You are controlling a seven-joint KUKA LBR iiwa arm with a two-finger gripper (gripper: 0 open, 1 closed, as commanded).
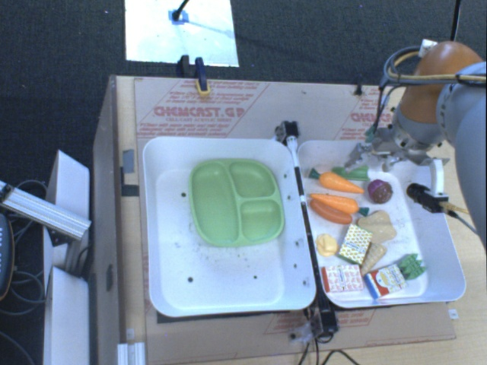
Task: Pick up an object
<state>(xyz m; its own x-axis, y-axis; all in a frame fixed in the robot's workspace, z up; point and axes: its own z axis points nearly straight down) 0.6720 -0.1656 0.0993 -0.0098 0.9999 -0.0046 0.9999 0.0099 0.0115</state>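
End effector (374, 157) hovers at the right bin's (449, 242) far end, just above the carrots (340, 182); its grip state I cannot tell. Nothing lifted yet, so the pick remains undone.

Grey arm (463, 101) with an orange band (437, 71), yellow and black cables looped beside it, and a metal gripper (378, 152).
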